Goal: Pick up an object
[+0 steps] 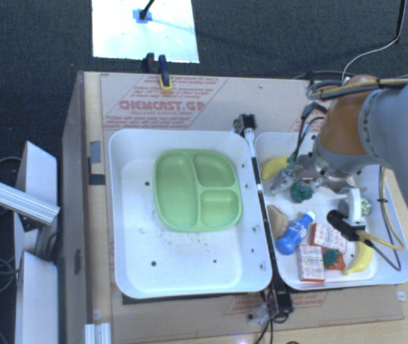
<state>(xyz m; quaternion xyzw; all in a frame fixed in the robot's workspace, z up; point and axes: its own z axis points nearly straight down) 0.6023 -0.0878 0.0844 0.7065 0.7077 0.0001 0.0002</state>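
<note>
**Gripper lowered over a small dark-green object in the right-hand bin, near its rear left corner**

The step in hand, by judgement, is the closing approach on one piece of the clutter. The gripper [295, 181] sits low in the right bin [397, 224], toward that bin's rear left corner, with a small dark-green object [302, 190] directly at its tip and a yellow banana-shaped toy [274, 168] just behind it against the left wall. Whether the fingers are spread or clenched cannot be told, since the wrist body covers them, and nothing is seen between them.

To do this well, the tip should be centred on the green object alone, clear of the yellow toy and of the bin wall, so that closing does not merely push it aside. A straight vertical lift is likely safest, given the neighbours close by.

Other candidates lie toward the front of the same bin: a blue bottle [292, 235] with a white cap, two red-and-white cartons [312, 261] just beside it, and a second yellow banana [361, 258] at the front right corner. A green divided plate [196, 190] rests alone in the left bin [135, 264].

Pose: the arm [390, 124] enters from the bench's right edge, its orange band [341, 120] above the wrist, the forearm slanting down and leftward over the right bin's rear edge.
</note>
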